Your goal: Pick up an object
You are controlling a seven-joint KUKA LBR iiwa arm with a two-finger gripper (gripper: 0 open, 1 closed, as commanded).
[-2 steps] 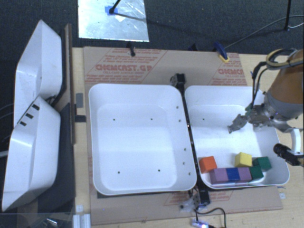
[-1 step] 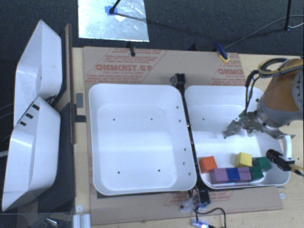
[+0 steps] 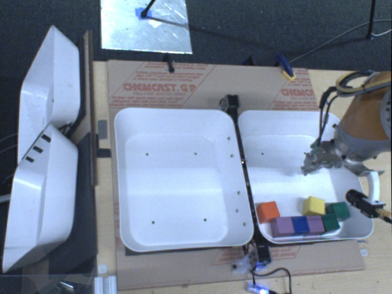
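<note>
The pincer (image 3: 312,162) hung above the right bin (image 3: 275,133), its opening unclear; it needed centring over the yellow block (image 3: 313,205).

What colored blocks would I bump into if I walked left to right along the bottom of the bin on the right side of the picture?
Orange block → purple block → blue block → yellow block → green block, all in the right bin.

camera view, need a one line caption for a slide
Gripper poised over the right bin, above orange, yellow, purple, blue and green blocks along its near edge.
</note>
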